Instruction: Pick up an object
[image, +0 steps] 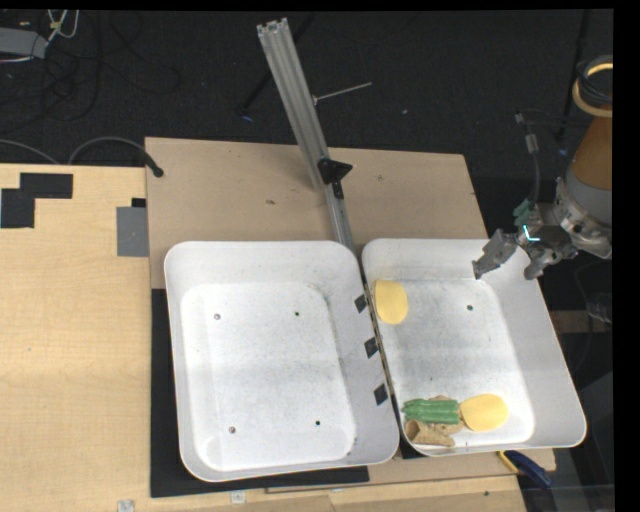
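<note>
Beneath green toy, half-hidden tan object

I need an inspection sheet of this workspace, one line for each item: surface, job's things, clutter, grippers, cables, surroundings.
Surface: two white bins side by side, left bin and right bin, on a brown board.
Job's things: all in the right bin; yellow piece at its left wall; green object, second yellow piece and a tan item together at its near edge.
Clutter: nothing seen.
Grippers: gripper above the right bin's far right corner, fingers apart, holding nothing.
Cables: black cables on the dark floor, far left.
Surroundings: slanted metal rail; light wooden table at left.
</note>
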